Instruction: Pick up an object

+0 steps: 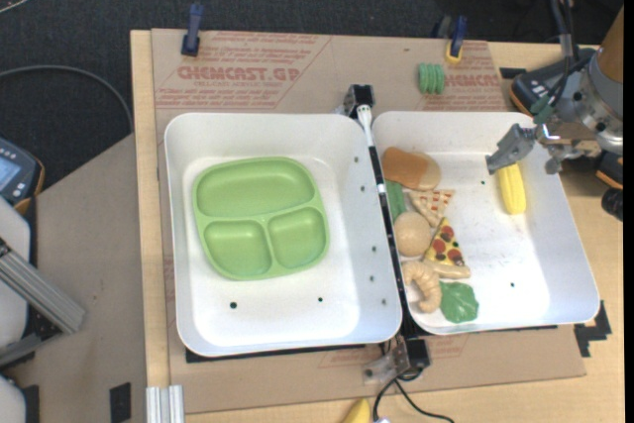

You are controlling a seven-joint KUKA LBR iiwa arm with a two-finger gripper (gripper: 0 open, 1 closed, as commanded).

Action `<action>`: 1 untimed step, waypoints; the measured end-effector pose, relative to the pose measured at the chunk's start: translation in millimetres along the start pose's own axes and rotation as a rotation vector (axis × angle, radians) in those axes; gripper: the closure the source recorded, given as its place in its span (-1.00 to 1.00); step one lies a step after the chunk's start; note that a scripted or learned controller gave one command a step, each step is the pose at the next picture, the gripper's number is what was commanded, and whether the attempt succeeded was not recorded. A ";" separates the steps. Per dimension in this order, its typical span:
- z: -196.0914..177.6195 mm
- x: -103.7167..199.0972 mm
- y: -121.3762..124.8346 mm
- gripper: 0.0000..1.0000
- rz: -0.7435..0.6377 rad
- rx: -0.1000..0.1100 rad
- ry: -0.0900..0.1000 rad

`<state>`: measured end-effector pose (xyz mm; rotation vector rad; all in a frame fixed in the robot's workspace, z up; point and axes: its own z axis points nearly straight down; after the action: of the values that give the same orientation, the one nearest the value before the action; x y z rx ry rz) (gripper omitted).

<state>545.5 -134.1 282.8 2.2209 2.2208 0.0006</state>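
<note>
The right bin (pixel 555 282) holds several toy foods. A yellow corn cob (pixel 511 188) lies in its upper right part. Along its left wall sit a brown bread roll (pixel 411 168), a green strip (pixel 396 203), two pizza slices (pixel 433 205) (pixel 448 249), a beige ball (pixel 409 235), a tan knobbly piece (pixel 424 284) and a green leaf (pixel 459 302). My gripper (pixel 528 158) hangs just above the corn's upper end, open, with one grey finger (pixel 507 150) to the corn's left. Nothing is between the fingers.
The left bin (pixel 188 292) holds a green divided plate (pixel 261 216). A small green object (pixel 431 79) lies on the brown board behind the right bin. Clamps (pixel 191 30) (pixel 456 40) sit at the board's far edge. A black divider (pixel 374 178) runs between the bins.
</note>
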 end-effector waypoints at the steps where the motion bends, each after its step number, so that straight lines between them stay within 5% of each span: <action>1: 169.0 42.3 -55.2 -1.00 -0.001 0.020 0.006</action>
<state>490.5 -91.9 113.7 2.2329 2.2350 -0.0152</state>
